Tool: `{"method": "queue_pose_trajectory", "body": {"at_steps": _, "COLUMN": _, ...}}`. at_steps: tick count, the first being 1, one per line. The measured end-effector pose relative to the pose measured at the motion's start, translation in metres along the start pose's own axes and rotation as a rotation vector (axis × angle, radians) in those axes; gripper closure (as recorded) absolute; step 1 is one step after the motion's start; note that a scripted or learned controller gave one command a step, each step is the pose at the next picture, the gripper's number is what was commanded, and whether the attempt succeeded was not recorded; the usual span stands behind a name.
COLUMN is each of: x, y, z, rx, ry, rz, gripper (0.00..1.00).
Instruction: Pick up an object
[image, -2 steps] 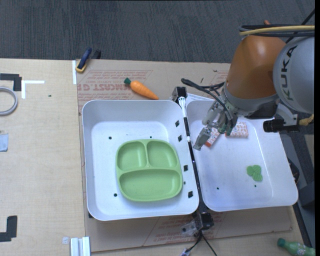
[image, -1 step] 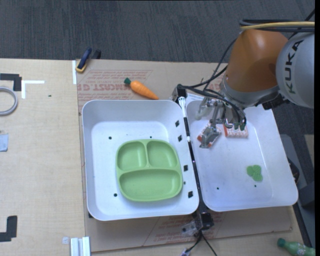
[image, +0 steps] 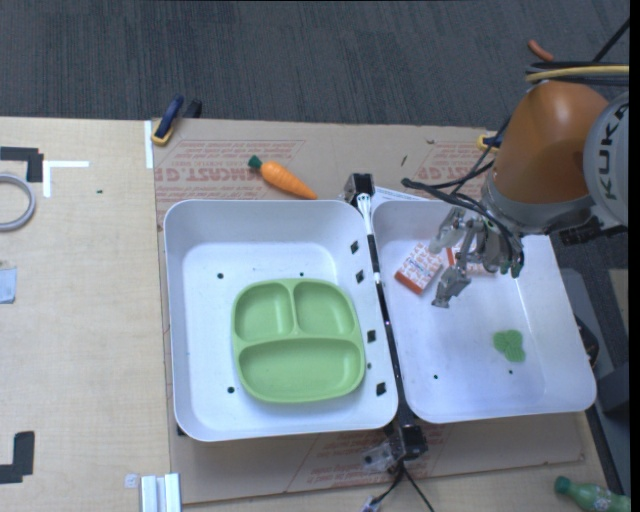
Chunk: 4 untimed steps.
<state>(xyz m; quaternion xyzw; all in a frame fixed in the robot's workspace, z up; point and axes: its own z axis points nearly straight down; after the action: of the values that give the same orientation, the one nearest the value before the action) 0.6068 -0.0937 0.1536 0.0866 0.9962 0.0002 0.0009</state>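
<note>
Near small green lump (image: 510, 345) aside, lower squarely over red-and-white packet (image: 419, 268) far left, two-finger gripper (image: 452, 283) spread and holding nothing.

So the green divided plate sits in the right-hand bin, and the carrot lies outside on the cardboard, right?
Not quite. The camera view shows the green divided plate in the left-hand bin, not the right-hand one. The carrot does lie outside on the cardboard.

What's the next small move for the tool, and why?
Probably lower and close on the small red-and-white packet in the right bin. The tool sits just right of the packet, nothing visibly held. The green item lies farther off.
</note>
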Motion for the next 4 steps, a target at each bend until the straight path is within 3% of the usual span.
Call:
{"method": "queue_pose_trajectory", "body": {"at_steps": 1, "x": -0.04, "y": 0.052, "z": -0.039, "rx": 0.0, "ry": -0.003, "rz": -0.159, "gripper": 0.0}}
{"method": "queue_pose_trajectory", "body": {"at_steps": 2, "x": -0.018, "y": 0.055, "z": -0.039, "rx": -0.001, "ry": -0.001, "rz": -0.593, "gripper": 0.0}}
{"method": "queue_pose_trajectory", "body": {"at_steps": 3, "x": -0.002, "y": 0.058, "z": -0.039, "rx": -0.001, "ry": -0.001, "rz": -0.78, "gripper": 0.0}}
{"method": "queue_pose_trajectory", "body": {"at_steps": 4, "x": 0.032, "y": 0.041, "z": -0.039, "rx": -0.001, "ry": -0.001, "rz": -0.815, "gripper": 0.0}}
